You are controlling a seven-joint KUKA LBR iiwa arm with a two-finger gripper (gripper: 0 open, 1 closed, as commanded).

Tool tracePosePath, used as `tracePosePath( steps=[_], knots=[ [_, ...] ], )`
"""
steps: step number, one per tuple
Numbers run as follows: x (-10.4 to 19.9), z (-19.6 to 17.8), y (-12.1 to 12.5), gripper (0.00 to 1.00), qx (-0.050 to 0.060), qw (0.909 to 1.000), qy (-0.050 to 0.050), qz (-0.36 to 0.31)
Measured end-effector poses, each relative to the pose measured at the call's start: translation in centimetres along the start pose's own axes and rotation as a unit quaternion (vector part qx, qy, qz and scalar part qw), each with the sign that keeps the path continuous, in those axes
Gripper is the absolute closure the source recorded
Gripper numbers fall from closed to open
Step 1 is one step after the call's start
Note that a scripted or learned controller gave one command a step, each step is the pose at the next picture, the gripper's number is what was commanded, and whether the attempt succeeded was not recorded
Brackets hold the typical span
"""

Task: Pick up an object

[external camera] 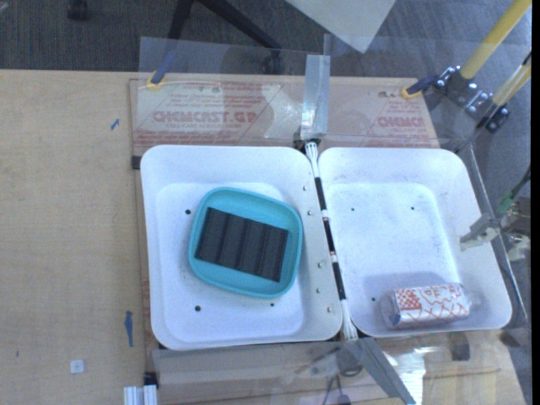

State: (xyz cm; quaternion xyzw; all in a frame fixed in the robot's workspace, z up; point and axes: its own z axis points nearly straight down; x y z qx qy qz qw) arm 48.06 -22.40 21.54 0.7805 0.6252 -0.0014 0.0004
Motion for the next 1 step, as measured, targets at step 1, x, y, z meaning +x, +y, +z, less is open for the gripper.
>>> tracePosePath(
  steps=[1],
  knots=[
    [0.01,0.00,0.00,0.00,0.000,1.0000,0.000,0.000]
  ],
)
